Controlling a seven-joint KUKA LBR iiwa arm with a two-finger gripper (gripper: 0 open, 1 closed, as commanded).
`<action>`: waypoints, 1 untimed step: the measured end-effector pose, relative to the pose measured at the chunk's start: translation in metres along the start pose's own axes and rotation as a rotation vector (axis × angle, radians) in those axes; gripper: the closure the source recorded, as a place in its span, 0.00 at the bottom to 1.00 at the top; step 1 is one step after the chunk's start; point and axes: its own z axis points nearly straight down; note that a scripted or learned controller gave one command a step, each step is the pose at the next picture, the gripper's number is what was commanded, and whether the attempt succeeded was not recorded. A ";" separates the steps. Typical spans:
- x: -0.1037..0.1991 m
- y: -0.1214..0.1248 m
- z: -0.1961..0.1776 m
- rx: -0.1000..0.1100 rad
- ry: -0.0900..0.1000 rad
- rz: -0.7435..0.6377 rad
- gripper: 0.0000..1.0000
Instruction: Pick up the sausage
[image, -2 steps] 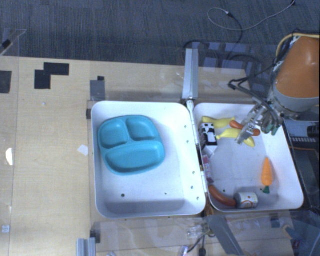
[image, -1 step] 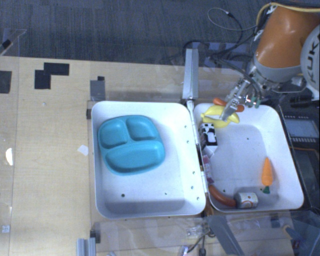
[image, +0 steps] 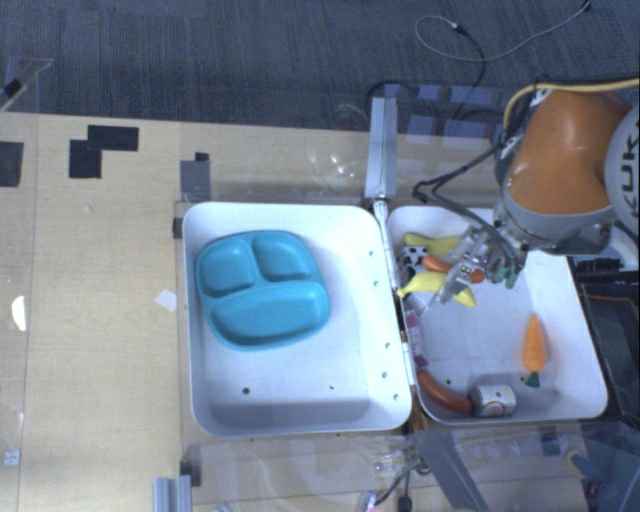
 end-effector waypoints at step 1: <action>0.009 0.044 -0.050 -0.002 -0.003 0.039 1.00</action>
